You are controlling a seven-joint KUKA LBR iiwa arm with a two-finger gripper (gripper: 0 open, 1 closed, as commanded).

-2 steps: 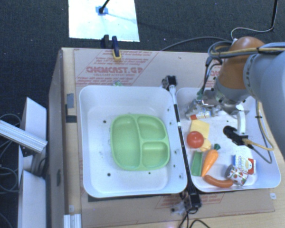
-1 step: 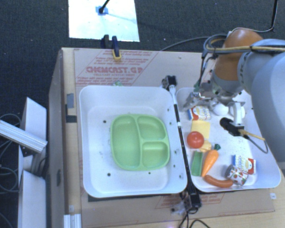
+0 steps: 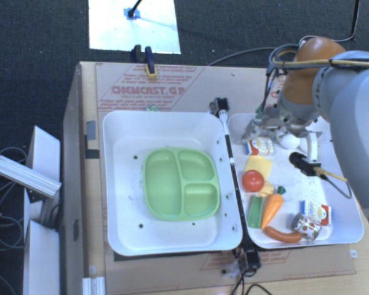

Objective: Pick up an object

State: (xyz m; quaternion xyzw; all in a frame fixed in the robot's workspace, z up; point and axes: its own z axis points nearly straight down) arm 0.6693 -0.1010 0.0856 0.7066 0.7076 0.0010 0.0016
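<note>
Two shallow white bins sit side by side on the bench: the left bin (image 3: pixel 120 165) holds a green divided plate (image 3: pixel 181 183), and the right bin (image 3: pixel 350 223) carries all the small toy food. The grey arm (image 3: pixel 350 103) reaches in from the right with its orange band (image 3: pixel 310 66) above the wrist, and the gripper (image 3: pixel 267 128) hangs low over the far end of the right bin, just above a small printed packet (image 3: pixel 262 146) and beside a white egg-like piece (image 3: pixel 289 140). Whether its fingers are apart or together cannot be told from here, and nothing is seen held between them. Nearest to it, and so the likely target, is the packet, with a yellow cheese wedge (image 3: pixel 259 165) just below it and a red tomato (image 3: pixel 253 180) touching that wedge. Further toward the near end lie a carrot (image 3: pixel 272 209), a green block (image 3: pixel 255 211), a sausage (image 3: pixel 283 234) and a small can (image 3: pixel 306 226). These look like hollow plastic toys: light, stiff and rather slick. The packet seems flat, so a grip across its narrow sides would likely hold best; the round tomato could squirt out of a pinch.
</note>
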